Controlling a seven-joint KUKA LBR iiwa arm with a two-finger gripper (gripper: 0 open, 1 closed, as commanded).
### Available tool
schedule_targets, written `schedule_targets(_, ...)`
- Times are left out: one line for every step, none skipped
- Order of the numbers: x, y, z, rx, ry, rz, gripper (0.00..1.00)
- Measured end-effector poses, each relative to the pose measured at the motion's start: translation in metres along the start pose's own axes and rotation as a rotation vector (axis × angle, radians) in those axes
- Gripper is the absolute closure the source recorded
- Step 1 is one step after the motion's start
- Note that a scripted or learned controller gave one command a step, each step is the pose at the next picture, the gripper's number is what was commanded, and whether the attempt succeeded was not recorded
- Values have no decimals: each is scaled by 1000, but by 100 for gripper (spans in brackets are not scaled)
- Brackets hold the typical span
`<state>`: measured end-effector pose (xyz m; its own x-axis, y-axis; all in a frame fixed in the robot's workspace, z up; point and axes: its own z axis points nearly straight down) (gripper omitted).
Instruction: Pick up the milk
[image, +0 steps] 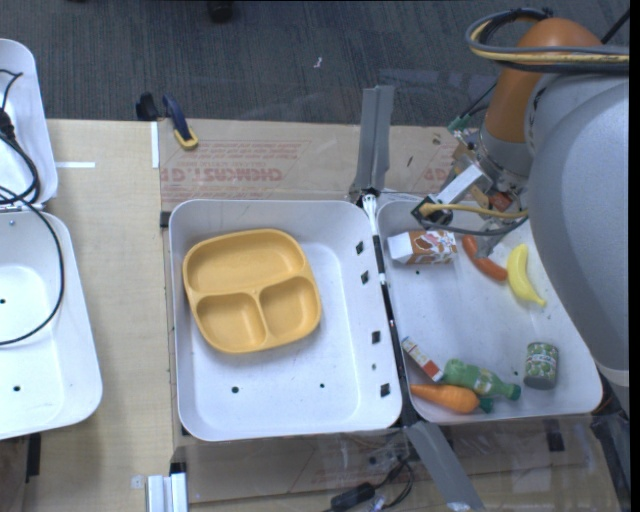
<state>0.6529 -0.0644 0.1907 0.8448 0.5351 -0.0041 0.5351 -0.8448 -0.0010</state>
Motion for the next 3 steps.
schedule_targets(0, 0, 0, 0, 0, 0, 0)
schedule_targets(0, 0, 0, 0, 0, 0, 0)
schedule_targets(0, 0, 0, 0, 0, 0, 0)
